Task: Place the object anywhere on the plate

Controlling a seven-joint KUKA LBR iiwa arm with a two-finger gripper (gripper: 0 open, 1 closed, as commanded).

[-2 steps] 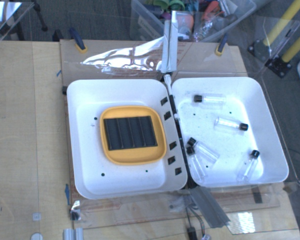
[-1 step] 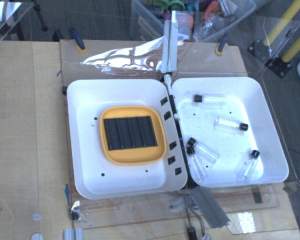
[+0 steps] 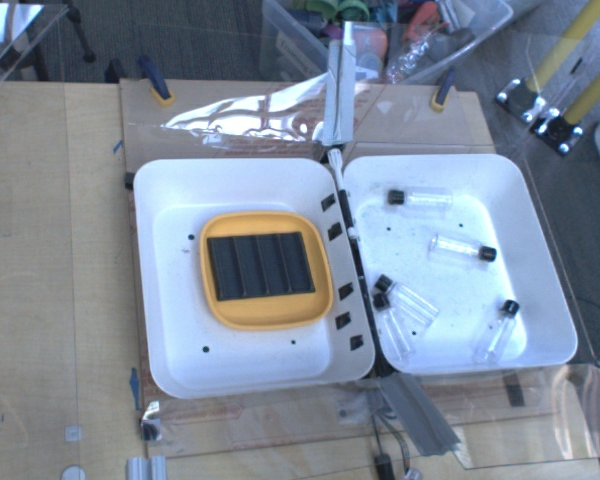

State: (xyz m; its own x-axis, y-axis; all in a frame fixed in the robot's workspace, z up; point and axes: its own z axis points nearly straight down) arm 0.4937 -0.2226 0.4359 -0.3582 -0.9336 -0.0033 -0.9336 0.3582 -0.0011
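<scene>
Plate: yellow plate (image 3: 266,269) with dark ribbed centre, left bin (image 3: 170,193).
Vials: clear black-capped vials (image 3: 460,249), scattered across right bin (image 3: 525,203).
Writing: none legible.

Robot station seen from above, bench side.

From where I stand, the arm's colours, cables and markings cannot be told. The hardware I can make out belongs to its bench: a grey metal bracket (image 3: 415,413) at the front edge with a black cable (image 3: 385,448) running down from it, a row of small black clips (image 3: 332,232) along the seam between the bins, and an upright shiny metal strip (image 3: 340,78) behind that seam. Whether any of it is part of the robot I cannot say.
</scene>
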